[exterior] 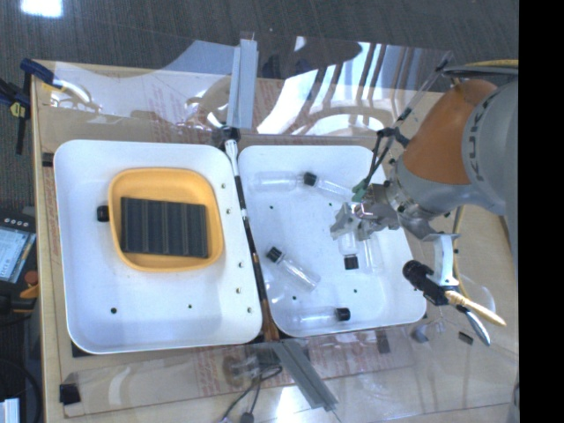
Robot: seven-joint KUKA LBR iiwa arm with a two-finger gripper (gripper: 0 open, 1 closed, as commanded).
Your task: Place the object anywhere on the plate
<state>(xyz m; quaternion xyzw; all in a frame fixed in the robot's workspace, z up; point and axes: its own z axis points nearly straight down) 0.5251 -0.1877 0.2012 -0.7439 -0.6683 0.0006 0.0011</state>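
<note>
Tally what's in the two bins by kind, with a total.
Plates: 1, yellow, in the left bin
Clear vials with black caps: 4 in the right bin ()
Total: 5

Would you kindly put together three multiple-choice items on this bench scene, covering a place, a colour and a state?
1. Where does the plate lie?
A. left bin
B. right bin
C. on the floor

2. What colour is the plate's rim?
A. blue
B. yellow
C. green

3. How do the clear vials lie in the right bin?
A. stacked in one pile
B. standing in a rack
C. scattered apart

Answers: 1 A, it sits in the left bin. 2 B, the rim is yellow around a dark ribbed centre. 3 C, they are spread across the bin floor.
</note>
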